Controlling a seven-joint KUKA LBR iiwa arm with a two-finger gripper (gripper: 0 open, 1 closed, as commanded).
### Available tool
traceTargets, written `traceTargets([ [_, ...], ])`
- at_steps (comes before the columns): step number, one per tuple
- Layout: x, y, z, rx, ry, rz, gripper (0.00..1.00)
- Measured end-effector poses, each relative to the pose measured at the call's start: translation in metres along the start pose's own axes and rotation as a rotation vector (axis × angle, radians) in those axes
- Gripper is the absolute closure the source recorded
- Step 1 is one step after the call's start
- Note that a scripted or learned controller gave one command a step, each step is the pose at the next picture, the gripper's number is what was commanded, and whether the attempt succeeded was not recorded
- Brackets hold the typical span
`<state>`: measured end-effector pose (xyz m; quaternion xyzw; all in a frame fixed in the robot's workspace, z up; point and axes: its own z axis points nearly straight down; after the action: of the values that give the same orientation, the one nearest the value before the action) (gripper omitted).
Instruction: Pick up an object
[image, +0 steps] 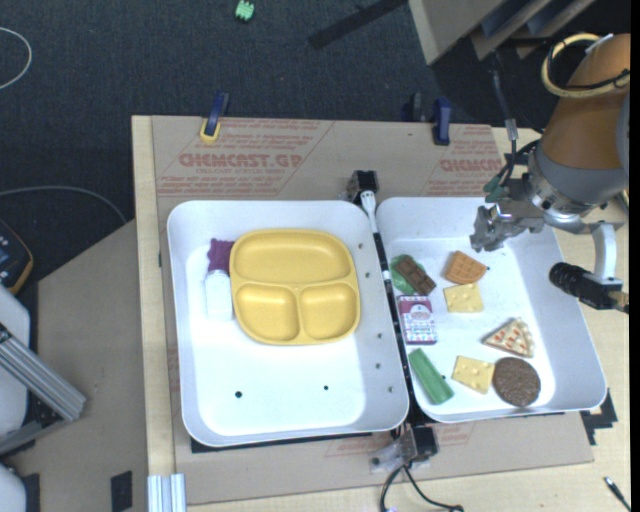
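My gripper (487, 236) hangs over the far part of the right bin (590, 362), just above and to the right of a brown waffle piece (464, 267). I see nothing held between its fingers. Below the waffle lies a yellow cheese square (463, 298). A dark sausage-like piece (411, 273) and a small red-and-white packet (416, 319) lie along the bin's left side. Nearer the front are a green stick (430, 374), a second cheese piece (473, 373), a pizza slice (510, 339) and a round brown patty (516, 381).
The left bin (190, 300) holds a yellow three-compartment tray (295, 284), with a purple item (219, 254) and a white bottle (217, 296) at the tray's left. Clamps (212, 120) sit on the bench's far edge.
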<state>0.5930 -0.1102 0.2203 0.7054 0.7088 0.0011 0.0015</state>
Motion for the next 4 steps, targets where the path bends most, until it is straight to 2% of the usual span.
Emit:
traceTargets([
  [1,0.052,0.02,0.006,0.0,0.001,-0.001,1.0],
  [2,0.075,0.05,-0.008,-0.002,0.0,0.001,1.0],
  [3,0.073,0.04,-0.015,0.004,0.001,0.006,1.0],
  [4,0.071,0.048,0.0,0.006,0.0,0.004,1.0],
])
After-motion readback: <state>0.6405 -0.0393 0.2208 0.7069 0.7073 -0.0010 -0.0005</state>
